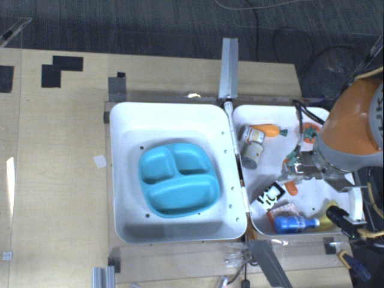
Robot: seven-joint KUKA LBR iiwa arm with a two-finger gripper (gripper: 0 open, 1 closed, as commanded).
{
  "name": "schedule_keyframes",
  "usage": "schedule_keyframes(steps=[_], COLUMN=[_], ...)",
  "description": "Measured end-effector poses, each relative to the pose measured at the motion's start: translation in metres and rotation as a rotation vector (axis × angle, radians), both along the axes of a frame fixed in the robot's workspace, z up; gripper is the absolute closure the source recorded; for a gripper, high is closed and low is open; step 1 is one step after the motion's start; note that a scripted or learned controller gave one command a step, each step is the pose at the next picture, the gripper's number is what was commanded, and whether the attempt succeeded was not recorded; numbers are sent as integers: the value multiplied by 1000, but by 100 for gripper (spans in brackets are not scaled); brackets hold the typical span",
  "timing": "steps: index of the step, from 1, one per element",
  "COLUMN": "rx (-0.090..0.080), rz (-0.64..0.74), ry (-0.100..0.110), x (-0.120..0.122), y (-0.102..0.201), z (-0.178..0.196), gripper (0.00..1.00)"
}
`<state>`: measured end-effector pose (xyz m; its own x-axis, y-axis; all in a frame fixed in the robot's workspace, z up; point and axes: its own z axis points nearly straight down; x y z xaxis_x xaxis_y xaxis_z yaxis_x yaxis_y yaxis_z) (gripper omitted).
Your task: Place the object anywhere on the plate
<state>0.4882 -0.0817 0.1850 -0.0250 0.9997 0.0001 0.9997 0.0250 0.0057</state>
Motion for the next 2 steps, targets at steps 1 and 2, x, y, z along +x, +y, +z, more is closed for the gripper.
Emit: schedule_keyframes(steps=[1,2], rx=[-1,-2], rz=[113,393], ry=[1,-1], x=[10,25], y=[31,96], z=[32,33], gripper=[100,100])
